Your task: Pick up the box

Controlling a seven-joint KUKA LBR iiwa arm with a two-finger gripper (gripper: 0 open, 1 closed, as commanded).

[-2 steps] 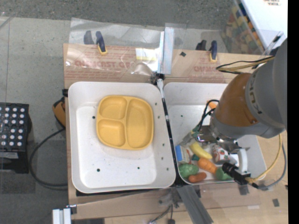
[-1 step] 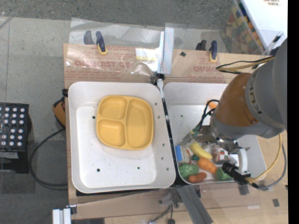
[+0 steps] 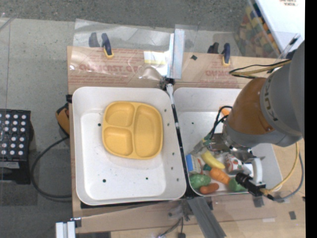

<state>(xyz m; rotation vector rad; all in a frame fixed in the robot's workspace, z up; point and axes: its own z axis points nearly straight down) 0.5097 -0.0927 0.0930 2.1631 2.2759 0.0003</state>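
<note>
Camera view: arm (image 3: 270,110) low over right bin (image 3: 198,105), lower right of frame. Gripper (image 3: 225,150) hidden under wrist; grasp state untellable. Box (image 3: 234,160) likely white-red pack among toy food near banana (image 3: 214,159), carrot (image 3: 218,175). Descend straight, avoid neighbours. Yellow tray (image 3: 132,129) in left bin (image 3: 89,148).

Yellow divided tray (image 3: 132,130) in left bin (image 3: 89,182); arm (image 3: 262,110) low over toy food (image 3: 214,175) in right bin (image 3: 198,108).

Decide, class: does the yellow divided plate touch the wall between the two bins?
Apart. The camera view shows bare white floor between the yellow plate and the wall.
</note>
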